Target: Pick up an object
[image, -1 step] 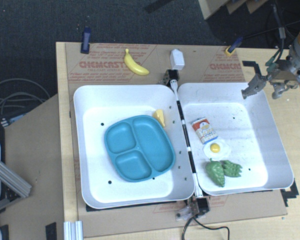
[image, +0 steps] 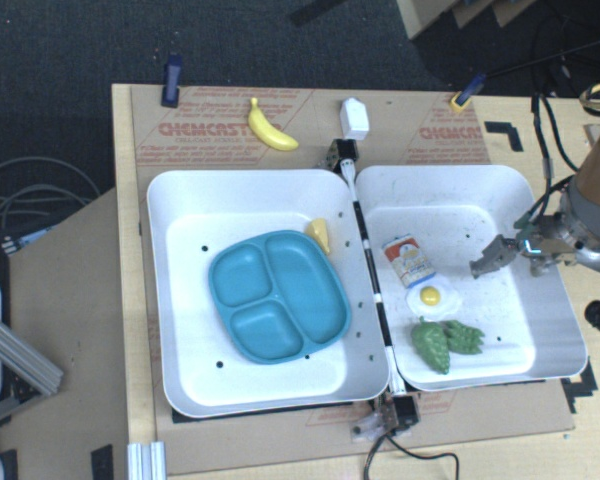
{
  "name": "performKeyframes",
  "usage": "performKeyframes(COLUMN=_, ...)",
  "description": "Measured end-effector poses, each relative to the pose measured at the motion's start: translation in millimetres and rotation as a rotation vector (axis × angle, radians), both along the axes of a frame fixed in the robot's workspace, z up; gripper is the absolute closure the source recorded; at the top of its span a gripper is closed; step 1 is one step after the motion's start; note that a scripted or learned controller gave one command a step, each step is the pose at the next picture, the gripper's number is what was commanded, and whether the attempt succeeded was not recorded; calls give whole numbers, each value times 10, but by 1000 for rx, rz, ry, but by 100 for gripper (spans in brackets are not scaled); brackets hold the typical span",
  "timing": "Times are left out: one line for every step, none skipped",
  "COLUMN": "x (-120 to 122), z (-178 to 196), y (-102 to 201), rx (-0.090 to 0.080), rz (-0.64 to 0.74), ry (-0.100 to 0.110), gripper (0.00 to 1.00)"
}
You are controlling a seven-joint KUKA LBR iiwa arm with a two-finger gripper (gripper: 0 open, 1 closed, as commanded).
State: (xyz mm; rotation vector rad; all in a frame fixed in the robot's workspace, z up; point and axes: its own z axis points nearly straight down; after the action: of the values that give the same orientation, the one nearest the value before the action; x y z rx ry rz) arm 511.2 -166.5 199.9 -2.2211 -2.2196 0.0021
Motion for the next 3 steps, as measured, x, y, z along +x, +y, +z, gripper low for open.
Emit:
performKeyframes(x=-327, z=-593, y=392, rx=1, rz=1, ry=0, gripper=0)
performKeyframes(x=-324, z=-1157, y=744, rx=1, rz=1, ry=-1, gripper=0)
performKeyframes(x=-323, z=-1060, y=743, rx=0, rz=-1, ry=-3, gripper=100)
